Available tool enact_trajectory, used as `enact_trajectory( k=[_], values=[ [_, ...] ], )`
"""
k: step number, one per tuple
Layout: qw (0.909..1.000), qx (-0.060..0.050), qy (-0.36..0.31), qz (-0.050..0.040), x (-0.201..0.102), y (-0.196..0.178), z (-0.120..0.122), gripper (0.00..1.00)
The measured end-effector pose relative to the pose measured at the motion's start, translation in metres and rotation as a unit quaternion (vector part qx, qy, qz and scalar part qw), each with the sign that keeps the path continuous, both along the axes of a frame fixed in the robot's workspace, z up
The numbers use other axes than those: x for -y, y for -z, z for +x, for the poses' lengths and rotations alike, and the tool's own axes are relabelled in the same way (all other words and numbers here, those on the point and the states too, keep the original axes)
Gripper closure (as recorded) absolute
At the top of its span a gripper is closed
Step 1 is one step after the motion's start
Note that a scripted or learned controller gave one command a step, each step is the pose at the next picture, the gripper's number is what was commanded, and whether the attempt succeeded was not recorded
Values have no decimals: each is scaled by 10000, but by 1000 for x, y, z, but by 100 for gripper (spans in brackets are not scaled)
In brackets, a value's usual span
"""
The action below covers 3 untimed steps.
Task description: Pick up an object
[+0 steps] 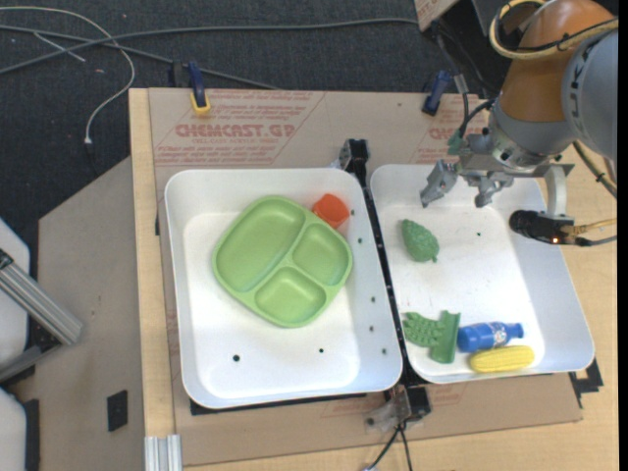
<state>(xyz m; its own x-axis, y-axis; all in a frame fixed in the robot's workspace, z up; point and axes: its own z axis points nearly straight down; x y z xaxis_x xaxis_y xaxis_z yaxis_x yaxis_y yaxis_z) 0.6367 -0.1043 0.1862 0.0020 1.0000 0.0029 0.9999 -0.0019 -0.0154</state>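
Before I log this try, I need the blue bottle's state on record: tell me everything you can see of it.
The blue bottle is small, looks like glossy plastic, with a white cap at its right end and a pale patch on its body. It lies on its side, roughly along the near edge of the right bin, in that bin's near corner. Its left end meets the green toy; the yellow corn lies right beside it on the near side. The pincer hangs well away, over the bin's far end.

One fixed camera above—slanting down (both bins [186, 263] framed).
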Motion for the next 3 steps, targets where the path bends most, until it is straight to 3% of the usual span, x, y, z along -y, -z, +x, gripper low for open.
enact_trajectory(
  k=[1,3],
  values=[
    [10000,70,-12,-8,0,-8,3,0],
    [10000,39,-10,-6,-10,100,0,0]
  ],
)
